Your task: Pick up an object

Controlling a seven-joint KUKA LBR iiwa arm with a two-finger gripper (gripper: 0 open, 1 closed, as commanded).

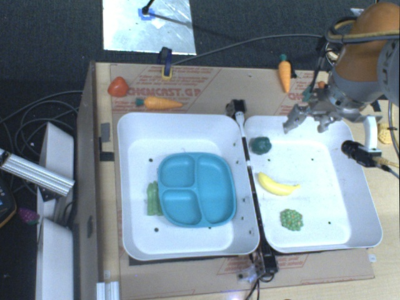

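The pincer (308, 122) hangs over the far edge of the right bin (359, 220), its two grey fingers (292, 122) spread apart and pointing down, with nothing between them. Above it the arm (369, 49) rises toward the upper right, its orange band rounded and bright over the grey wrist.

Nearest the pincer, below and to its left, a dark teal lump (260, 145) sits in the far left corner of the right bin, close to the wall that the two bins share. Farther toward the front lies a yellow banana (277, 185), roughly in the left half of that bin, and just in front of it a small green bumpy piece (291, 219) (it looks like a toy broccoli head). The three are apart from one another and none touches the pincer.

In the left bin (140, 142) a blue divided plate (197, 189) lies near the middle, and a green strip (153, 199) rests against its left edge.

On the desk (206, 86) behind the bins, a toy carrot (285, 74) stands just left of the pincer's cables, another carrot (156, 103) lies flat past the left bin, and an orange-red round piece (118, 87) sits near the far left corner. A shiny metal sheet (147, 17) lies beyond the desk.
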